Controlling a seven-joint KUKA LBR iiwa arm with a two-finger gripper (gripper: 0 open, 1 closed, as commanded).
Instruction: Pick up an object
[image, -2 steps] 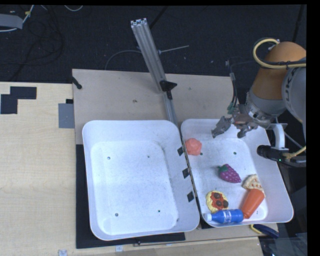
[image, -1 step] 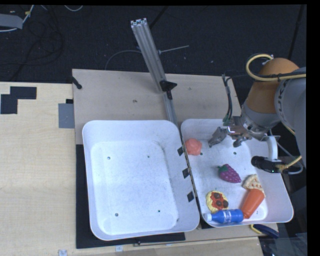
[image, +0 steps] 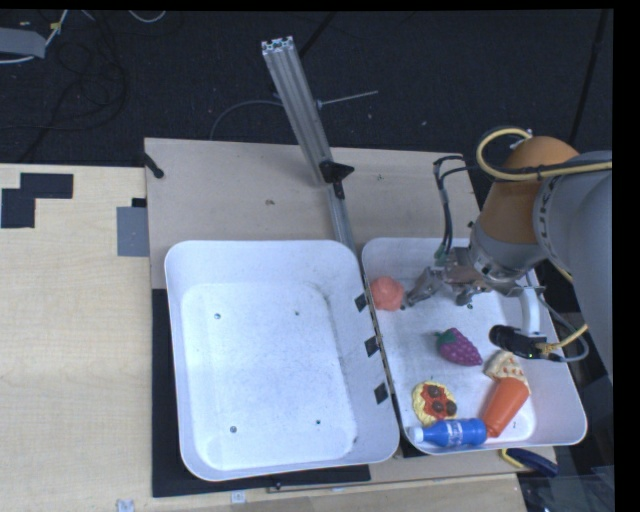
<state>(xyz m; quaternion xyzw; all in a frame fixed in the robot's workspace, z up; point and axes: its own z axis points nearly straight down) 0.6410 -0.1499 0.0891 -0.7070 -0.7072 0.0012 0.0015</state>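
Altogether two white bins sit on the surface, and the claw (image: 425, 289) hangs low in the right bin (image: 570, 425), fingers spread apart and gripping nothing. Six things lie in that bin: one pink ball (image: 387, 293) just left of the claw, one purple grape bunch (image: 458, 346) below it, and further below one pizza slice (image: 504, 364), one carrot (image: 504, 402), one small pizza (image: 436, 401) and one blue bottle (image: 451, 433). Well left of the claw sits the left bin (image: 262, 360).

A robotics lab, a grey arm (image: 560, 215) reaching over a plywood bench (image: 240, 195), two white bins (image: 200, 262) sitting side by side, loose cables (image: 90, 60) trailing across dark carpet, an aluminium rail (image: 300, 100) leaning in
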